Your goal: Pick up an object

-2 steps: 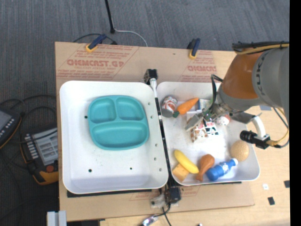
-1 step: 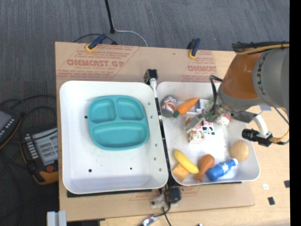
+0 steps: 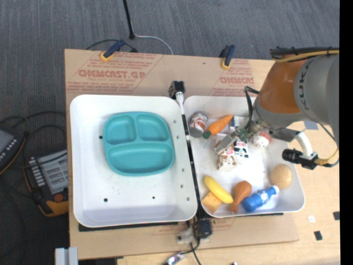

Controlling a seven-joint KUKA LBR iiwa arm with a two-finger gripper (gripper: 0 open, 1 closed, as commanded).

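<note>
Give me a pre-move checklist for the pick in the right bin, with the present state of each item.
1. Hand over the right bin: ok.
2. Hand near a target, the toy carrot and cow-print carton: ok.
3. Object between the hand's grippers: cannot tell.
4. Banana, drumstick and blue bottle apart from the hand: ok.
5. Teal divided plate in the left bin, out of the way: ok.

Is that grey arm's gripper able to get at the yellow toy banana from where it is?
Probably yes: the yellow toy banana lies uncovered in the right white bin, with the gripper above the same bin.
</note>
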